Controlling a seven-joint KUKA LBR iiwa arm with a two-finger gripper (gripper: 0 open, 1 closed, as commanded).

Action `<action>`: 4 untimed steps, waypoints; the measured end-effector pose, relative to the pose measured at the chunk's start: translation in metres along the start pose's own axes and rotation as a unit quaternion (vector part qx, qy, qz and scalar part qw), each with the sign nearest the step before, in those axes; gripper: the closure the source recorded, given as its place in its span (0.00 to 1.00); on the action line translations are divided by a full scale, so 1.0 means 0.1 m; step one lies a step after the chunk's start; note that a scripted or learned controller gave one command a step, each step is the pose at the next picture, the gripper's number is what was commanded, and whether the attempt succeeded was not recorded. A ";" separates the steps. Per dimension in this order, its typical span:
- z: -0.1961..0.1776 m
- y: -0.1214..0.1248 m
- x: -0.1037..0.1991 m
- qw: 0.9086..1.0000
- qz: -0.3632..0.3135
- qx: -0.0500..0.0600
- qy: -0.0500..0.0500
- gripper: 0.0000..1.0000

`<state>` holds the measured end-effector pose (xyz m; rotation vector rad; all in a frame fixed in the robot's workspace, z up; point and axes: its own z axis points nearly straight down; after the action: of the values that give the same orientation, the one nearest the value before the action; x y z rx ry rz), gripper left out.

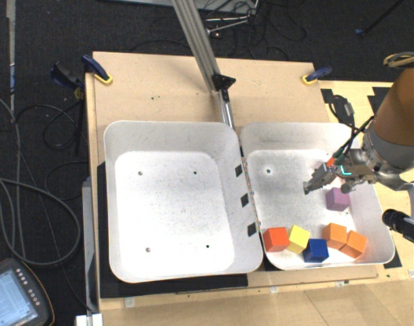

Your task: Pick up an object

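In the right bin (288, 138), a purple cube (339, 199) lies near the right wall. My gripper (324, 180) hangs just above and to the left of it, at the end of the grey arm with the orange band (397, 114). I see nothing held in the gripper. Along the bin's front edge sit a red-orange cube (276, 238), a yellow cube (298, 238), a blue cube (316, 250) and two orange cubes (336, 233) (355, 244).
The left bin (125, 141) stands beside the right one, sharing a middle rim (244, 182). A slanted metal pole (196, 32) crosses the back of the bench. Clamps (98, 70) (317, 75) hold the board's far corners.
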<state>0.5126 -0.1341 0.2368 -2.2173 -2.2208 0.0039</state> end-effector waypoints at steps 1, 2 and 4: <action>-0.02 0.01 0.00 1.000 0.001 -0.002 0.000 0.00; 0.56 0.02 0.10 1.000 0.001 0.001 0.000 0.00; 1.43 -0.05 0.13 1.000 0.001 -0.002 -0.001 0.00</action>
<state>0.5065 -0.1206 0.0941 -2.2225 -2.2203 0.0011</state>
